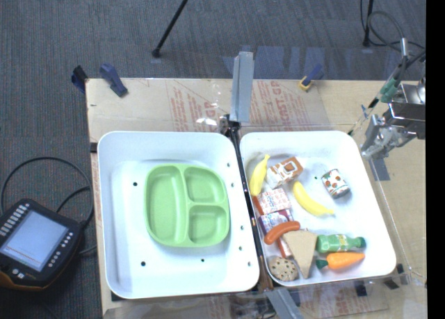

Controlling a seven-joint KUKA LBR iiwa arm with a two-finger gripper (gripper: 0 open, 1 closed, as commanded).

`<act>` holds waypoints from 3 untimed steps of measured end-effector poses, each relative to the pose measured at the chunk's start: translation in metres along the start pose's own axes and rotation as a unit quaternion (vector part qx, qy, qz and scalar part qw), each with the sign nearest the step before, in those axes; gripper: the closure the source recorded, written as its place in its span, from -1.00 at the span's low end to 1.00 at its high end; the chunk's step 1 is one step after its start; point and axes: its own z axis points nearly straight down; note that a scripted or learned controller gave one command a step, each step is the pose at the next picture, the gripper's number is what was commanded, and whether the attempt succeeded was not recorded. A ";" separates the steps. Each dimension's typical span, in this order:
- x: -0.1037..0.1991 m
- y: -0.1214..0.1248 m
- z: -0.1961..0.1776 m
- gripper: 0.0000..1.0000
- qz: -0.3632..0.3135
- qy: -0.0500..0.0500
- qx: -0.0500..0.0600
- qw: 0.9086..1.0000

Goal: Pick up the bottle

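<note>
The bottle (pixel 341 243) lies on its side at the lower right, touching the carrot (pixel 341 260). The end effector (pixel 379 145), at the right edge, is best lowered across the bottle's body; its opening cannot be told.

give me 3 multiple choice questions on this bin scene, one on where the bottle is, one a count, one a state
1. Where does the green bottle lie?
A. right bin, just above the carrot
B. on the green plate
C. on the floor

2. How many bananas?
A. one
B. two
C. four

3. The green plate's compartments are:
A. holding food
B. bare
C. covered by a lid

Key: 1 A, it lies on its side by the carrot in the right bin. 2 B, one banana left, another mid-bin. 3 B, plain green shows.
</note>
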 end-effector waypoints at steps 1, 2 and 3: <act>0.003 0.001 -0.008 1.00 -0.006 -0.001 0.002 1.000; 0.006 0.003 -0.016 1.00 -0.012 -0.001 0.004 1.000; 0.008 0.004 -0.024 1.00 -0.017 -0.002 0.006 1.000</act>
